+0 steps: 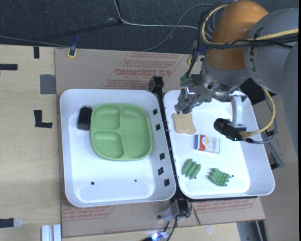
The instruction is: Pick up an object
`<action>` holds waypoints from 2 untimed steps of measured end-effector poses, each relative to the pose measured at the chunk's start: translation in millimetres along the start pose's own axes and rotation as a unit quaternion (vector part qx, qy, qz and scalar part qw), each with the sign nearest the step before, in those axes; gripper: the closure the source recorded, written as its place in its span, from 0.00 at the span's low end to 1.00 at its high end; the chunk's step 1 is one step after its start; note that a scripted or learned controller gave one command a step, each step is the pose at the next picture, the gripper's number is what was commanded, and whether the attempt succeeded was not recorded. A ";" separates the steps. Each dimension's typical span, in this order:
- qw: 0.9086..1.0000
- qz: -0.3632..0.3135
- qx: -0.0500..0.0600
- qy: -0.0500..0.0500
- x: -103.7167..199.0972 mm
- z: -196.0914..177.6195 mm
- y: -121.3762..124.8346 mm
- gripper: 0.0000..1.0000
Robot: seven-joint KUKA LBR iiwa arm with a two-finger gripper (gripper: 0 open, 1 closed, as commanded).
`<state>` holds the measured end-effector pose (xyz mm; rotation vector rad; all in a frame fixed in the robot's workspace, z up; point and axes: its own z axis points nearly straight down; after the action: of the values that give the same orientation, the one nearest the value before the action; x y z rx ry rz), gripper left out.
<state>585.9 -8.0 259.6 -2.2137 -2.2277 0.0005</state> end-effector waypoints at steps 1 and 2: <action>1.000 0.000 0.000 0.000 53.8 1.5 6.6 1.00; 1.000 0.000 0.001 0.000 107.1 16.2 2.6 1.00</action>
<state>587.8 99.1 243.5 -2.2125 -2.2262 0.0038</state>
